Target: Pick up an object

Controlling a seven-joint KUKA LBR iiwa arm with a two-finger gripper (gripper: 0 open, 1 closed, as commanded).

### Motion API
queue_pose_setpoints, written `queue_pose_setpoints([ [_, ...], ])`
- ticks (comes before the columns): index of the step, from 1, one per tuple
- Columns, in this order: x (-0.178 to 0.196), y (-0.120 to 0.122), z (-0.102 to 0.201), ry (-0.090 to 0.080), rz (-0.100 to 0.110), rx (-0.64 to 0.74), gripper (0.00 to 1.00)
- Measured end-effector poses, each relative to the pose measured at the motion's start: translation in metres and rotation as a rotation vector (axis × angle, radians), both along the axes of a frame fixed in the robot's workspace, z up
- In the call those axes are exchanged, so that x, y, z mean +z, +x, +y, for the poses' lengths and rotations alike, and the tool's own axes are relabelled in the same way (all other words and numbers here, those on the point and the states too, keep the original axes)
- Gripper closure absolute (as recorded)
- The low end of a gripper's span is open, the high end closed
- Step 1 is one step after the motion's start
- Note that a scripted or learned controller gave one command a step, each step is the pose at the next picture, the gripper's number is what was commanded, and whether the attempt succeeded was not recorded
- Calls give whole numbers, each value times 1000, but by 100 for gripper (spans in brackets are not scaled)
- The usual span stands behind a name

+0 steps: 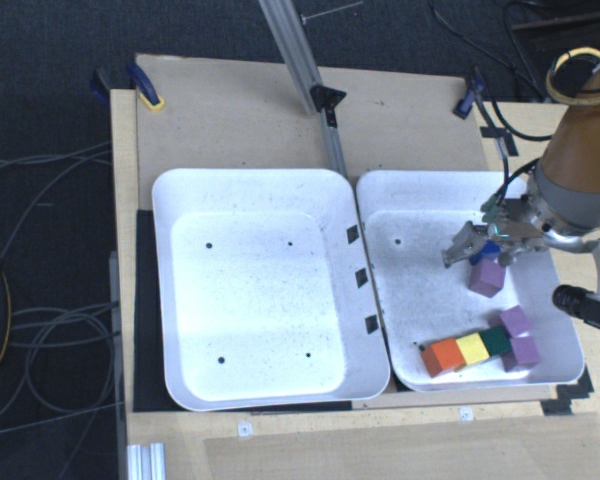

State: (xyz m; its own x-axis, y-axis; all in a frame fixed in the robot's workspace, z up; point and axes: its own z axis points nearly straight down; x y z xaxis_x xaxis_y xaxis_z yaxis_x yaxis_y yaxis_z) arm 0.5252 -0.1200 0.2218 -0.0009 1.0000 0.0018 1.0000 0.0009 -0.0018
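While the surface carries two white bins side by side, I note the left bin has nothing in it that I can pick. The right bin holds everything of interest. The arm reaches in from the right, its upper part cut off at the frame edge. Its gripper hangs low over the right bin's middle, directly above a purple block. From here I cannot tell how the gripper is set or whether it has anything in hold; the block looks to be resting on the bin floor just beneath it. Near the front wall lies a striped block, orange, yellow, green in a row, with a second purple piece touching its right end.

My read: the approach step, with the grasp not confirmed. The next move calls for a straight descent around the purple block, then closure and a lift to check.

The contact zone is shadowed and small.
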Motion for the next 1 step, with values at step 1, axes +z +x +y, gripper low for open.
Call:
queue_pose_setpoints([
  [1,0,0,0,-1,-2,0,0],
])
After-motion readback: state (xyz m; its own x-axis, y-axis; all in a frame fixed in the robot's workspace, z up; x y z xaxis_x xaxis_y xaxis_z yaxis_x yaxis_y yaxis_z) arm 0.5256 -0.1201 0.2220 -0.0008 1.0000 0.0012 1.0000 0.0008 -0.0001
